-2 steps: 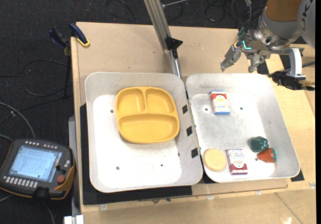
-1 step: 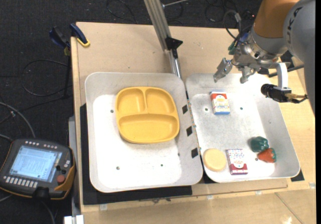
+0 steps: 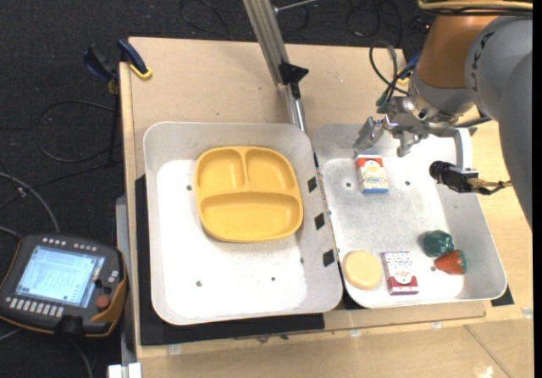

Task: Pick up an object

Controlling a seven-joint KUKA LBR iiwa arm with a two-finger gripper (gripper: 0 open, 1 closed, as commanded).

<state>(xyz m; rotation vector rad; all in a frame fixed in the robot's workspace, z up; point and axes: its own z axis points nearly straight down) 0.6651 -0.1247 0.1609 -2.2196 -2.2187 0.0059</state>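
Near edge, bottom left: teach pendant (image 3: 59,283) with lit screen, sitting off the worktop (image 3: 220,84). Two white bins side by side on the worktop. Right bin (image 3: 415,215), near end: round tan disc (image 3: 362,269) at the near-left corner, small pink-and-white box (image 3: 400,272) just beside it on the right, then a red strawberry-like piece (image 3: 451,262) with a dark green lump (image 3: 438,241) just behind it, the two touching or nearly so. Left bin (image 3: 169,224): yellow divided plate (image 3: 249,193) lying flat in the middle, three compartments, nothing in them. Farther back in the right bin: small red, white and blue carton (image 3: 373,175), lying flat, apart from the other items. Gripper (image 3: 385,136) hangs just behind the carton over the bin's far edge, fingers spread apart, nothing between them; not touching the carton. Grey-and-orange arm (image 3: 474,46) comes in from the right. Far side: slanted metal pole (image 3: 264,16), blue-and-yellow clamp (image 3: 127,58) at the worktop's far-left corner, cables on dark floor.
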